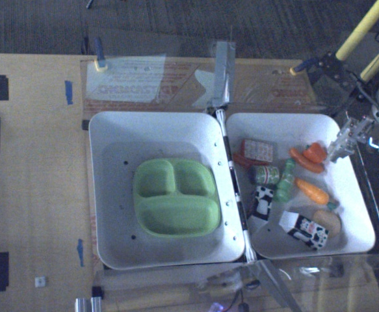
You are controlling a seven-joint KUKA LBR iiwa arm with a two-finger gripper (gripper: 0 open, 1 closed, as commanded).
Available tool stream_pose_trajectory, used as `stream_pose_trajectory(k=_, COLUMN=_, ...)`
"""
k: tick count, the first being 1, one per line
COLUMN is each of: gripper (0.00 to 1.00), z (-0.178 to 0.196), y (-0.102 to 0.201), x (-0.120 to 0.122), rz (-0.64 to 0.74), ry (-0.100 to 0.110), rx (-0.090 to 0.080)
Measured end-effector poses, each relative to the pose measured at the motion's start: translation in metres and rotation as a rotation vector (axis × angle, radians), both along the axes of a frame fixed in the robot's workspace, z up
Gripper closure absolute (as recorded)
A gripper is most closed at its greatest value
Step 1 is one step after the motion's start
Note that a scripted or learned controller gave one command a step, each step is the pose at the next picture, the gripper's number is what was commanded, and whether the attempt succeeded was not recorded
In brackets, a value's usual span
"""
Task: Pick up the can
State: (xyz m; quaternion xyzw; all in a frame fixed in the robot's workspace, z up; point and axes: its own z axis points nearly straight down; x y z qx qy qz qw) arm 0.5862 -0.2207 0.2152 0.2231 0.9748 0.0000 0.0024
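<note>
The tool [342, 143] hangs over the upper right edge of the right bin [361, 203], pale and metallic against the white wall; whether its tips are apart or together cannot be told from this angle, and nothing shows between them. Just beside it at nine o'clock lies an orange-red toy [309, 156], possibly a pepper. A carrot [314, 192] rests at seven o'clock from the tool. The can [266, 173], green-labelled and lying on its side, sits farther off toward nine o'clock, near the bin's left wall, below a red packet [257, 151] and just beside a green bottle [285, 181]. A black-and-white carton [262, 201] lies at six o'clock from the can, a second one [303, 229] toward the bin's lower corner. In the left bin [111, 142] sits a green divided plate [175, 196]. Both bins stand on the wooden counter [33, 194].
</note>
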Motion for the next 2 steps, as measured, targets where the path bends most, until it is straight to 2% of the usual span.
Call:
stream_pose_trajectory(k=1, gripper=1.0, z=0.034, y=0.007, x=0.015, rz=0.06, ry=-0.002, rx=-0.001)
stream_pose_trajectory(k=2, gripper=1.0, z=0.139, y=-0.002, x=0.047, rz=0.149, ry=-0.001, rx=-0.001)
